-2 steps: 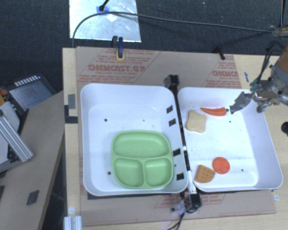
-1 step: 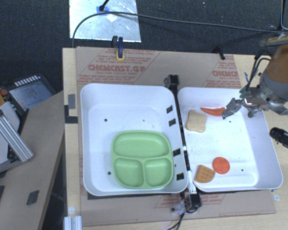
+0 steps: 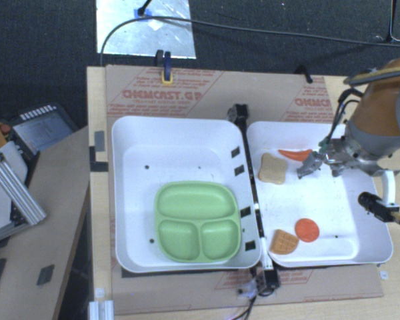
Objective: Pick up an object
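Your carrot (image 3: 294, 155) lies near the far wall of the right bin (image 3: 370, 249), just beside the bread slice (image 3: 273, 169). The gripper (image 3: 311, 165) sits at the carrot's right end; whether it is gripping, you cannot tell. The left bin (image 3: 137, 139) holds a green divided tray (image 3: 197, 220).

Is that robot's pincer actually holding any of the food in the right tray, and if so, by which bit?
It cannot be told. The pincer sits at the right end of the carrot, but a hold isn't clear.
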### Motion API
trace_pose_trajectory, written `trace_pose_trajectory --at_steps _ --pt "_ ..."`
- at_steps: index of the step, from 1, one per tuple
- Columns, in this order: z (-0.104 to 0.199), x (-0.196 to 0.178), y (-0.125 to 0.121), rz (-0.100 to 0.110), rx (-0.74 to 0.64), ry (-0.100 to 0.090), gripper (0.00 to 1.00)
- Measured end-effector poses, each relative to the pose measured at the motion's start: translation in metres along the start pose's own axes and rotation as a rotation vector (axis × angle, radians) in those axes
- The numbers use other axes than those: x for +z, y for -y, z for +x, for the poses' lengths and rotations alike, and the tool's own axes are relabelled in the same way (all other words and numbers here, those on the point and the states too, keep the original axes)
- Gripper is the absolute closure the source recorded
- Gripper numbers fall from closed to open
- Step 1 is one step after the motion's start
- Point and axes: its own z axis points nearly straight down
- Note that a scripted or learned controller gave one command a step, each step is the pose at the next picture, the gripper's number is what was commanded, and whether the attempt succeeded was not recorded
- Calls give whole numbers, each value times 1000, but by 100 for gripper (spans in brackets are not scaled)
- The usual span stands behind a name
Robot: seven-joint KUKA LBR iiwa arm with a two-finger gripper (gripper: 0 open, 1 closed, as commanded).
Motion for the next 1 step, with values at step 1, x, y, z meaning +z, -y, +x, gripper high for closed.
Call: trace_pose_trajectory --at_steps 1 --pt "-2 42 3 -1 0 0 0"
